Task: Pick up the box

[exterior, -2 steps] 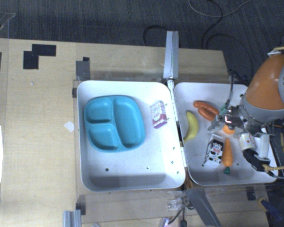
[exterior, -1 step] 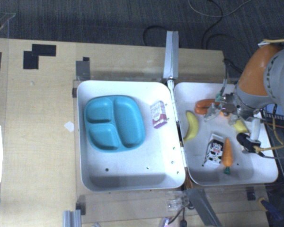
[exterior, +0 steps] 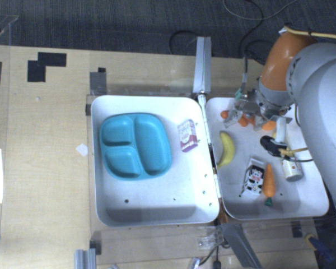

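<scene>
Box (exterior: 187,135) lay in left bin (exterior: 157,209), against right wall, beside blue tray (exterior: 135,145); long axis roughly up-down in view. Gripper (exterior: 247,106) hovered over far corner of right bin (exterior: 302,206), finger state impossible to tell. Box lay left of gripper, across divider.

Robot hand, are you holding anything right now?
It cannot be told: the gripper sits low at the right bin's far edge, away from the box.
</scene>
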`<state>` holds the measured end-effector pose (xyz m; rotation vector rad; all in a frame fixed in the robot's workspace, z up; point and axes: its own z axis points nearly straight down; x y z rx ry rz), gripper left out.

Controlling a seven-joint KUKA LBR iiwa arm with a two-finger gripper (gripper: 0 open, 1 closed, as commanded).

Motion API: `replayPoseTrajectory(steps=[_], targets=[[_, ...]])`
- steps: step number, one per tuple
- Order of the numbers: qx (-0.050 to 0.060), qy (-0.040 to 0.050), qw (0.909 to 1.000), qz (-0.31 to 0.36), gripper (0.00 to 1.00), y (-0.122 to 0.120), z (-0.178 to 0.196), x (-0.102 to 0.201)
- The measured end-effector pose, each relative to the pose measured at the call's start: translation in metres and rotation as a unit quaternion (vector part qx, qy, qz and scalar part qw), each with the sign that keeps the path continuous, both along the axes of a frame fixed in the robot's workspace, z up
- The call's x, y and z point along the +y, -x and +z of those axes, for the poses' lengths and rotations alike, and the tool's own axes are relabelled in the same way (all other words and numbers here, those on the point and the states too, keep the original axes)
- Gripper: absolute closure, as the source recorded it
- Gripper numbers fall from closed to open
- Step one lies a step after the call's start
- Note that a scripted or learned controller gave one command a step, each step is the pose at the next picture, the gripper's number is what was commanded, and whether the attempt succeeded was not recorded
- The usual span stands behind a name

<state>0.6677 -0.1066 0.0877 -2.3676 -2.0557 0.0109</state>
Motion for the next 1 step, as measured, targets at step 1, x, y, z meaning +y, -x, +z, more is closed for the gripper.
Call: replayPoseTrajectory(steps=[1], targets=[[-0.009,0.0009,0.9996,0.028,0.0,-0.0028,0.1477,-0.0021]])
